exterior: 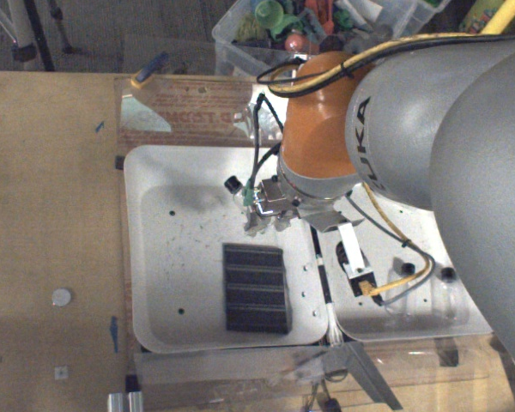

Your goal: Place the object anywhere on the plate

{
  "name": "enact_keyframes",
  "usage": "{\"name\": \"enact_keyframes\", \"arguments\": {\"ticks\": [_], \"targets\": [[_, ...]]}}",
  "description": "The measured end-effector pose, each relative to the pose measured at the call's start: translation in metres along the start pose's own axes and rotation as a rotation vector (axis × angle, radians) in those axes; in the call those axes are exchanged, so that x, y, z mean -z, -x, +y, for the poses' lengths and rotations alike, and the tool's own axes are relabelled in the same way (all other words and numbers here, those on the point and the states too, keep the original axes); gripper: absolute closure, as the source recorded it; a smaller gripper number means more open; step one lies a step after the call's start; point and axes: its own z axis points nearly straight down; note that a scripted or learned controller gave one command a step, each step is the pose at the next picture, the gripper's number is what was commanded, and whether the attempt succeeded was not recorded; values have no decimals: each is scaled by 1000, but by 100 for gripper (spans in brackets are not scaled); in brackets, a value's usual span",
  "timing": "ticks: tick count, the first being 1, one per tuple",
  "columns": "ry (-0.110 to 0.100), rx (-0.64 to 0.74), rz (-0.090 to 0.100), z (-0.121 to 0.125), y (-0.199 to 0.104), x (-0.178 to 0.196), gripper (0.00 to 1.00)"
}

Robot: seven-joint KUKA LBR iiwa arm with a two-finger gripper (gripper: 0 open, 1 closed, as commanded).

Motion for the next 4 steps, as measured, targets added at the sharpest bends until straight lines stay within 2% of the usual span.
{"name": "enact_keyframes", "arguments": {"ticks": [1, 2, 3, 4], "targets": [[1, 102, 1, -1, -70, 16, 100], [-7, -285, 0, -50, -99, -51, 100], [-1, -58, 0, -48, -107, 35, 100], [0, 17, 0, -50, -99, 72, 100]]}}
